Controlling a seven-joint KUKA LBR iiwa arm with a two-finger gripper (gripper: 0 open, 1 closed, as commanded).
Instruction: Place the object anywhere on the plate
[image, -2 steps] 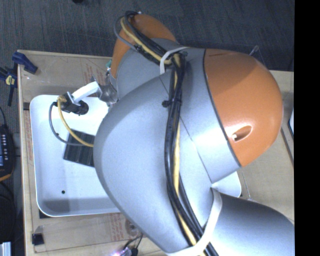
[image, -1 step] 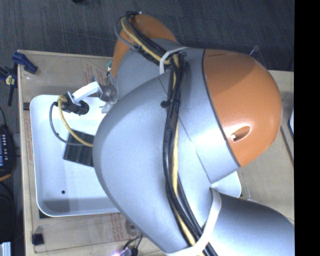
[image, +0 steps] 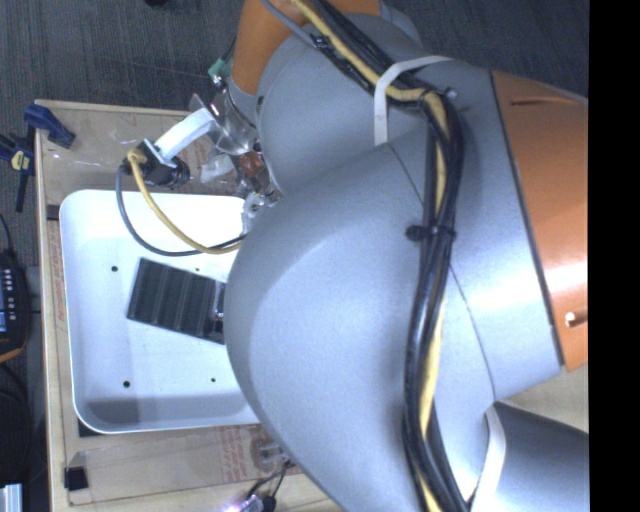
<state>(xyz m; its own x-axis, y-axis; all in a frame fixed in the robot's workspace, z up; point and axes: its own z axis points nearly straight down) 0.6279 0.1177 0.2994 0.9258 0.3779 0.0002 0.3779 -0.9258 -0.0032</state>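
Arm (image: 400, 300) hides bin's (image: 90, 300) right part.

Lighting bright, even, from overhead. White bin (image: 90, 300) nearly blown out at its floor w/ soft grey shadow along its near wall. Grey arm (image: 380, 300) shows broad soft highlights, shaded underside; close to lens, slightly soft. Carpet at top dim, grainy. Overall res low, mild blur.

Dark ribbed plate (image: 175, 298) in the white bin (image: 90, 300)

It lies flat, slightly askew — a rectangular black slab with fine ridges, its right edge hidden behind the arm's grey bulk.
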